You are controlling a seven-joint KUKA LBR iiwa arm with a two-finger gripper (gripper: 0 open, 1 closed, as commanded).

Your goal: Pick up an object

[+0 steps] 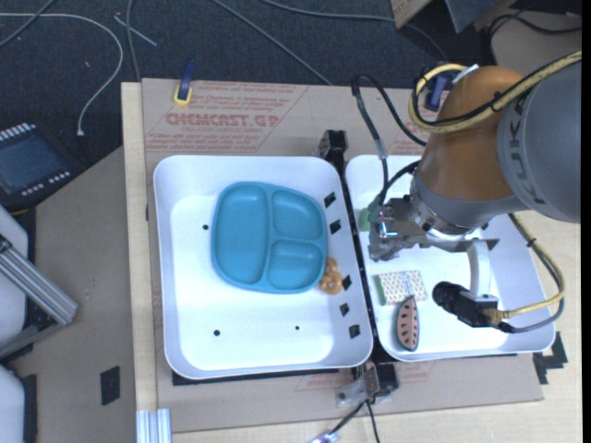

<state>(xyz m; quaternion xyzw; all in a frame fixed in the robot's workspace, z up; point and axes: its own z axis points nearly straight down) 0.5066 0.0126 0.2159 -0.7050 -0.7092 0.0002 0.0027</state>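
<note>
Hand (386,233) of the grey-and-orange arm (480,155) is hanging low over the left part of the right bin (517,340), and whether it is apart or together cannot be told. Patterned cloth piece (400,285) and watermelon-slice toy (407,324) are lying just below the hand in the same bin. Blue divided plate (270,236) is resting in the left bin (185,275), with a small orange object (331,277) touching its right edge.

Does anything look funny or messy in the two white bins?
Nothing is spilled or broken. The blue plate sits a bit crooked in the left bin, with a small orange thing touching its edge. In the right bin, a watermelon slice toy lies below a patterned card.
</note>
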